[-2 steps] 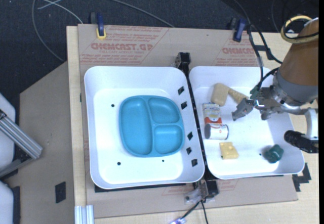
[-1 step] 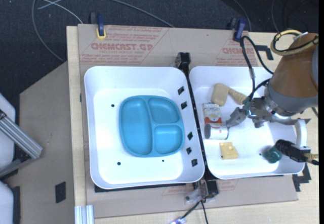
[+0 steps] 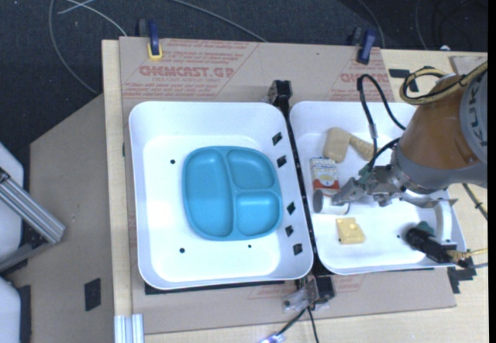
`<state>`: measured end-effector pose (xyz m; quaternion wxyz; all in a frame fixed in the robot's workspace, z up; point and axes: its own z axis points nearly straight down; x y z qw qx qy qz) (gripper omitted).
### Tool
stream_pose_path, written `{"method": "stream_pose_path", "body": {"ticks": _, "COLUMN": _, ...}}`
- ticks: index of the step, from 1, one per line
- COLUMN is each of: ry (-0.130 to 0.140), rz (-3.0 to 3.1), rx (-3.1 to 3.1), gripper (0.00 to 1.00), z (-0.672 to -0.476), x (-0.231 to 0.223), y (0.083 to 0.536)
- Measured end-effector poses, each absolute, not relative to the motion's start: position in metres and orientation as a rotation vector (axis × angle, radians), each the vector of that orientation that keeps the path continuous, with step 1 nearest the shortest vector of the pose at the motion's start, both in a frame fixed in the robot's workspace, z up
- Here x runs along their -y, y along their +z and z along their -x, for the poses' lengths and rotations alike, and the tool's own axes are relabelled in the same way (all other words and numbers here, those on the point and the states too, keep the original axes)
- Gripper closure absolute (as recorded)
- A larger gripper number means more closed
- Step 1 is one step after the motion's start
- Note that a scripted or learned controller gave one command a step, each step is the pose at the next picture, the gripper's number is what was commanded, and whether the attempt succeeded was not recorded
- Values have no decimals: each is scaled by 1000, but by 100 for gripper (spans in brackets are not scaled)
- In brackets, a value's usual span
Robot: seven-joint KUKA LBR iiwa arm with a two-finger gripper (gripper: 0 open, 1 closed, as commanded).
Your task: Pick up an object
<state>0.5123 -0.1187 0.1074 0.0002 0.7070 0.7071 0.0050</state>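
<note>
Glossy sky-blue three-compartment plastic plate (image 3: 232, 192) in left white bin (image 3: 147, 179); hand (image 3: 350, 193), grip state indiscernible, above pale yellow holed cheese block (image 3: 350, 231).

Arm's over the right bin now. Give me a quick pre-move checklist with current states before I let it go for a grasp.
1. Gripper is over the right bin: ok.
2. Nothing between the fingers yet: ok, no object seen held.
3. Finger opening: cannot tell at this angle.
4. Targets within reach: ok. The small carton lies just left of the gripper, the yellow block just below it, the tan piece above.
5. Objects separated enough for a clean pick: ok for the yellow block, which lies alone; the carton sits close to the bin's left wall.
6. Blue divided plate in the left bin is out of the path: ok.
</note>
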Motion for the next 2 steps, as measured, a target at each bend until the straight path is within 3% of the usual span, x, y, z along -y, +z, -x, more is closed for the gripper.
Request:
{"method": "stream_pose_path", "body": {"ticks": 1, "ry": 29, "rz": -2209, "rx": -2213, "gripper": 100, "z": -517, "x": 119, "y": 124}}
{"method": "stream_pose_path", "body": {"ticks": 2, "ry": 4, "rz": -2218, "rx": -2219, "gripper": 100, "z": -521, "x": 126, "y": 171}}
